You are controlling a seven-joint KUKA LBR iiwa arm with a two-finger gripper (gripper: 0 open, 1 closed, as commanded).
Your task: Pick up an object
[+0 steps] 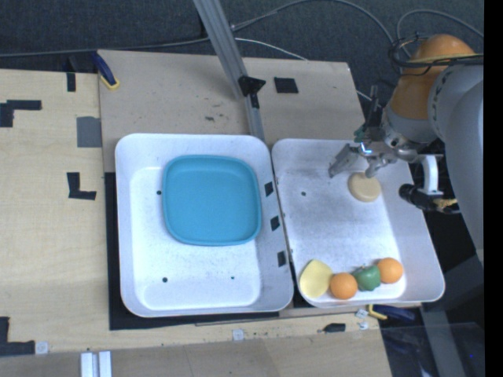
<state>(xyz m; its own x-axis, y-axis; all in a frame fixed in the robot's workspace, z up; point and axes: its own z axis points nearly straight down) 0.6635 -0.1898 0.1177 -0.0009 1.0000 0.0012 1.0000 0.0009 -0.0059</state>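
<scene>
Robot gripper [360, 163] over the right bin [338, 226], above a round beige object [365, 187].
Its jaws are spread apart, holding nothing; the beige object lies on the bin floor just below and beside the right-hand fingertip.

You can't see most of the arm [464, 116]: the picture's right edge cuts it off. A small green thing [367, 277] in the right bin [346, 218] sits wedged between two orange balls [343, 286], too small to identify. The gripper [360, 163] blurs; its fingertips overlap the beige disc [365, 188].
</scene>
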